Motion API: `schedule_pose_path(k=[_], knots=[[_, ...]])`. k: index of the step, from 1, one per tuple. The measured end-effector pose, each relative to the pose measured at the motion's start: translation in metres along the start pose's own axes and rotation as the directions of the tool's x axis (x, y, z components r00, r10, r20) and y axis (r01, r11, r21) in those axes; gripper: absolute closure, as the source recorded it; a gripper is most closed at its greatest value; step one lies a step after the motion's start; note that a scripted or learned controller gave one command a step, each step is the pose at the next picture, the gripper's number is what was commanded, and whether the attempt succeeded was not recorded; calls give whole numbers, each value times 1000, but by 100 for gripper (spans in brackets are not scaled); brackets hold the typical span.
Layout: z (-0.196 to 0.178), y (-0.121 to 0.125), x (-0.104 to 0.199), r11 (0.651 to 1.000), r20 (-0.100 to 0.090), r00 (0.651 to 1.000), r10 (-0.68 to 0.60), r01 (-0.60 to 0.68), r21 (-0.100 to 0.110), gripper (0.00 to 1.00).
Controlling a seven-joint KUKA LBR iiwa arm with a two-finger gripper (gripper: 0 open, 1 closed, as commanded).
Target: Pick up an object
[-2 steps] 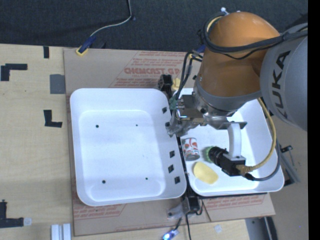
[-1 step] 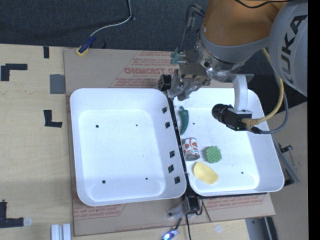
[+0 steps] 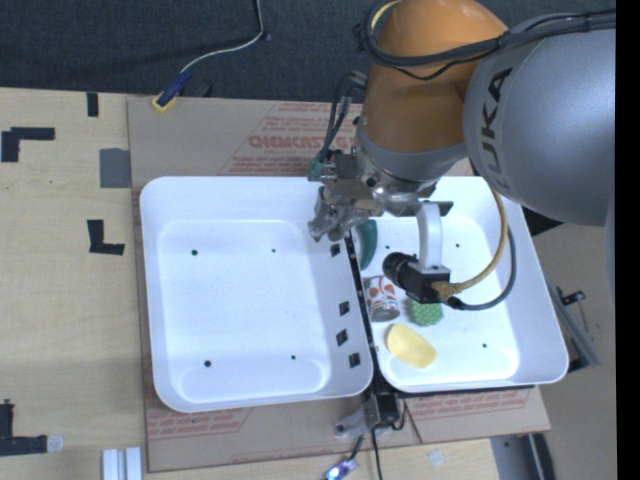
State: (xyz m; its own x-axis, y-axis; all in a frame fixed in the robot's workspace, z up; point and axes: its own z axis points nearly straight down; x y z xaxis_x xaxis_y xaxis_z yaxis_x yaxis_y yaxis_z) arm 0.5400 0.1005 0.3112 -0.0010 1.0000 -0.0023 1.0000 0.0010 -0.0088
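The right bin (image 3: pixel 500 363) holds several small objects along its left side. A yellow rounded piece (image 3: pixel 411 347) lies nearest the front. Behind it are a green knobbly object (image 3: pixel 428 313) and a red-and-white patterned item (image 3: pixel 382 296). A teal object (image 3: pixel 368 240) sits further back, partly under the arm. My gripper (image 3: pixel 333 218) hangs low over the divider between the two bins, just left of the teal object. The wrist's bulk hides what lies beneath it.
The left bin (image 3: pixel 160 268) has a white floor with a few black dots. A black connector and yellow-tipped cable (image 3: pixel 430 283) dangle from the wrist over the right bin. Both bins rest on a cardboard sheet (image 3: pixel 250 148).
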Motion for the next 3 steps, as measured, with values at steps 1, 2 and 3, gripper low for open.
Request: schedule_pose_path(k=[1,2,3], knots=[[-89,11,-11,1000,-3,1000,-1,1,-17,100],[19,15,15,1000,0,1000,-2,2,4,100],[-79,28,17,1000,-4,1000,-2,2,-17,100]])
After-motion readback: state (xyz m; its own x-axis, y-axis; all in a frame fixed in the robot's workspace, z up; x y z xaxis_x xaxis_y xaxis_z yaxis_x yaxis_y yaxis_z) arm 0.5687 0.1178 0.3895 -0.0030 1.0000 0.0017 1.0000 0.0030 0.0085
